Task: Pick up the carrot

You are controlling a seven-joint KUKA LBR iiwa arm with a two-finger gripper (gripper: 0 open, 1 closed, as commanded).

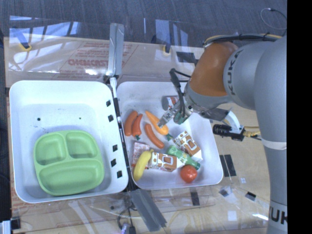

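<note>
gripper (168, 117): low in right bin (207, 172) | grip state: cannot tell | carrot (156, 123): just left, touching

White, both bins (29, 96). Pale green, the divided plate (68, 162) in the left bin. Orange, the carrot (157, 123) and two neighbouring vegetables (133, 123). Yellow, the banana (141, 163); red, the tomato (188, 173). Brown-and-white printed, with green, the cartons (165, 161). Grey, with an orange band, the arm (234, 79).

Grey arm (253, 77) bent, hand (171, 117) low.
</note>
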